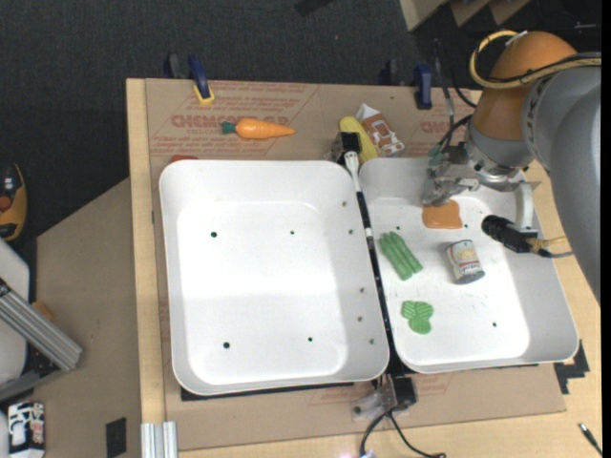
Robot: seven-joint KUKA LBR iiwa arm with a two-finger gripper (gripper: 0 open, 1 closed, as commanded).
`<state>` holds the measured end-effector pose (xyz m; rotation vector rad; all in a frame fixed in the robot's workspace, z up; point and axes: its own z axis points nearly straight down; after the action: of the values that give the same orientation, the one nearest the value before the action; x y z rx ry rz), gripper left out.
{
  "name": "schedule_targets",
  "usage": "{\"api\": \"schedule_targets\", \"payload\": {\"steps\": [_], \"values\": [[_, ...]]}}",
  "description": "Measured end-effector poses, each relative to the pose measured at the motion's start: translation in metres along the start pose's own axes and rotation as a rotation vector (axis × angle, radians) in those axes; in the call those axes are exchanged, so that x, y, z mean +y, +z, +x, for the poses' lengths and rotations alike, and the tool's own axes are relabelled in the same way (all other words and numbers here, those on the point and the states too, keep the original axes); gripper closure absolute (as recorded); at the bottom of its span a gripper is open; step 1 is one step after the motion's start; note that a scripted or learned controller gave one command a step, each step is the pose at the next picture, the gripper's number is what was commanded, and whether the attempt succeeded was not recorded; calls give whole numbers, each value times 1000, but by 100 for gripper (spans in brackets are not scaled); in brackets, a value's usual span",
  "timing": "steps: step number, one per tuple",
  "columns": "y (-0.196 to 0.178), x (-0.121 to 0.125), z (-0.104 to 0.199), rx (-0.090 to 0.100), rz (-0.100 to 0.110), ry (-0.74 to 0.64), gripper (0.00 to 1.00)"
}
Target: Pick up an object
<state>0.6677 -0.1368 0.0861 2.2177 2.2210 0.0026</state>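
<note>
Toward the back of the right bin, the gripper, whose state I cannot tell, hangs just above the orange bread-like piece, which lies directly below it, long axis left-right.

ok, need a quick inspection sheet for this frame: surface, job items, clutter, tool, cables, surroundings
Surface: plywood bench bearing a left bin and a right bin, side by side.
Job's things: all in the right bin: orange piece, green ridged piece, small green piece, can lying on its side.
Clutter: toy carrot and a yellow and red item on the bench behind the bins.
Tool: just above the orange piece; grip state cannot be told.
Cables: black lead at the front edge.
Surroundings: blue clamps on the back edge, dark floor.
</note>
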Motion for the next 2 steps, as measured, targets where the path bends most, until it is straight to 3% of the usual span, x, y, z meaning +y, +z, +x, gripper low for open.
{"api": "schedule_targets", "payload": {"steps": [1, 2], "values": [[-107, 2, 31, -1, -11, -3, 100], [-78, -2, 10, 1, 7, 3, 100]]}}
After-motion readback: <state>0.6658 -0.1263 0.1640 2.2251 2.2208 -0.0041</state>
